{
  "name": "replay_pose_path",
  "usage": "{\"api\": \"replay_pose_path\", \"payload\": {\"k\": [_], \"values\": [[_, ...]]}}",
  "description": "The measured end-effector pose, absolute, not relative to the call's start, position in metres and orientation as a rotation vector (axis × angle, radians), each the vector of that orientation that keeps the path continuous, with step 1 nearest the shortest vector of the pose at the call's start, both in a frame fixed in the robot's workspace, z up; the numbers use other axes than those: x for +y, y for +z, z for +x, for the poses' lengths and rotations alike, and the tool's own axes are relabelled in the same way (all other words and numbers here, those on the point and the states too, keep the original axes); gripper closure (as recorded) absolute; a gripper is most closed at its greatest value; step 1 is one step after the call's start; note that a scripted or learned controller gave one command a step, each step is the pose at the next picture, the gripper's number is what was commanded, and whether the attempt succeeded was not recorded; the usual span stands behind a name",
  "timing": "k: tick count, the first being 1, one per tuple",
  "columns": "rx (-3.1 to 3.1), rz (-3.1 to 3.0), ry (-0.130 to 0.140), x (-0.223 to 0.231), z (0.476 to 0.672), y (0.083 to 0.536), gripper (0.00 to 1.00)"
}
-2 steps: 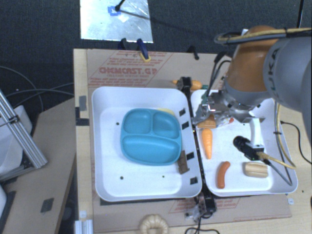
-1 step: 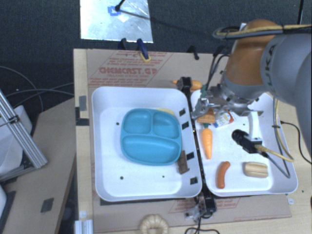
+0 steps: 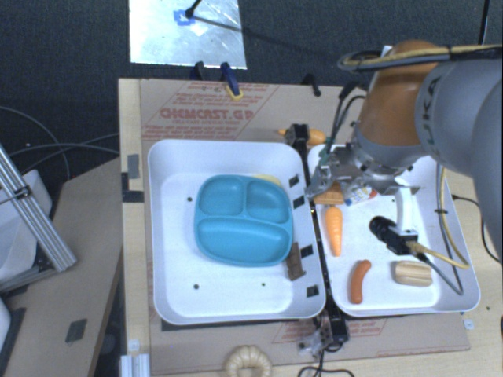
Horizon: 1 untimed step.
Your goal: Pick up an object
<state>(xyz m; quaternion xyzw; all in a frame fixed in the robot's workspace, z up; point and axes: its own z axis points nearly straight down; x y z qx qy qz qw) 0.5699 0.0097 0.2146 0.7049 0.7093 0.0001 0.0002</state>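
My gripper (image 3: 339, 181) hangs low over the upper left part of the right bin (image 3: 456, 289), close to the wall between the two bins. An orange piece (image 3: 328, 196) shows just beneath it, partly covered by the gripper. An orange carrot (image 3: 334, 231) lies directly in front of the gripper, pointing toward the bin's front. Further forward lie a red-brown sausage (image 3: 358, 280) and a tan bread-like block (image 3: 413, 273). Nothing is visibly held.
The left bin (image 3: 169, 210) holds a blue divided plate (image 3: 242, 218), with a small brown item (image 3: 295, 263) at its front right edge and a pale yellow item (image 3: 269, 179) behind it. An orange-yellow thing (image 3: 314, 137) sits at the bins' far edge.
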Motion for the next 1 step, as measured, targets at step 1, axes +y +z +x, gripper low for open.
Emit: {"api": "replay_pose_path", "payload": {"k": [1], "values": [[2.223, 2.219, 0.000, 0.0073, 0.5658, 0.2148, 1.00]]}}
